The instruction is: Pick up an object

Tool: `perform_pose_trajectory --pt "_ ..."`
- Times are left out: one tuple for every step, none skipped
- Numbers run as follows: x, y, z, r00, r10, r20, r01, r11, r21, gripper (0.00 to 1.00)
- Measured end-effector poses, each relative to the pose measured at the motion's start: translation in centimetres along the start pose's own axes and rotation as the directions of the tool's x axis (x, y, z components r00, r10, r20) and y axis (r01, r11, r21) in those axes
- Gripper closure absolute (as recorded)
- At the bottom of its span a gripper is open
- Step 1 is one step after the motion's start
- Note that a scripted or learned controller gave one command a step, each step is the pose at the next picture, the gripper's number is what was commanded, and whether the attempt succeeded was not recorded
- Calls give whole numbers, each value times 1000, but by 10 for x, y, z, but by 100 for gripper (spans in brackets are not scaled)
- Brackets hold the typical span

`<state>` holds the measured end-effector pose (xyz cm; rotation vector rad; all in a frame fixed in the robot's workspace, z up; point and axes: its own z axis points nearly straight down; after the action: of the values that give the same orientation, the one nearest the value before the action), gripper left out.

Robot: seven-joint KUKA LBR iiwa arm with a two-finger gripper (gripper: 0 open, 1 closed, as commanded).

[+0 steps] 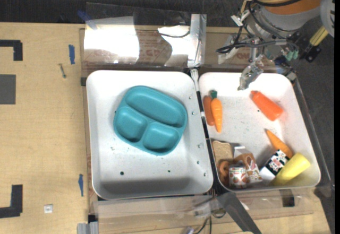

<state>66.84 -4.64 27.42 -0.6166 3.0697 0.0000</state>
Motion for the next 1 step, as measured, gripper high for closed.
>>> perform_pose_trajectory --pt "27 -41 179 1000 6 -17 -6 1000 -8 0"
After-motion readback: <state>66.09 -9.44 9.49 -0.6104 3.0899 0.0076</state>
